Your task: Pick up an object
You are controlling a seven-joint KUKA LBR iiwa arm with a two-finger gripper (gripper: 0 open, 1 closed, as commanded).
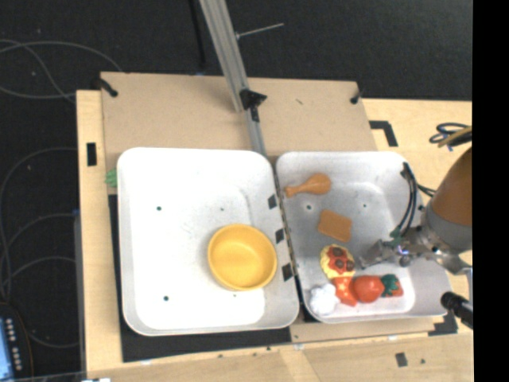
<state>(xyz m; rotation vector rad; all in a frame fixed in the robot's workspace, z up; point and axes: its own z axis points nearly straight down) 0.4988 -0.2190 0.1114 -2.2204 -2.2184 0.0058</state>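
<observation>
The pick looks barely started to me: nothing is lifted, and every object lies on a bin floor. The reach is done; the closing and the lift are left.

The left bin [159, 181] is the biggest thing here, a shallow tray of smooth white plastic with rounded corners. The right bin [358, 173] sits touching its right side, the same shape but shinier, with glare across its floor. The arm [455, 201] comes in over the right bin's right rim, a rounded shell with an orange band and dark cables beside it. Its gripper [380, 253] hangs low over the right half of that bin; whether it is spread or pressed together, I cannot tell, and I see nothing pinched in it.

A yellow bowl [242, 256], round, glossy and hollow, rests in the left bin close to the wall shared with the right bin.

In the right bin, near its front edge, lies a cluster of toy food: a red tomato [367, 288] just below the gripper and likely its target, a yellow piece with red spots [336, 259] and a small white ball [323, 298]. Further back lie a flat brown square [335, 226] and a tan drumstick [309, 185].
</observation>
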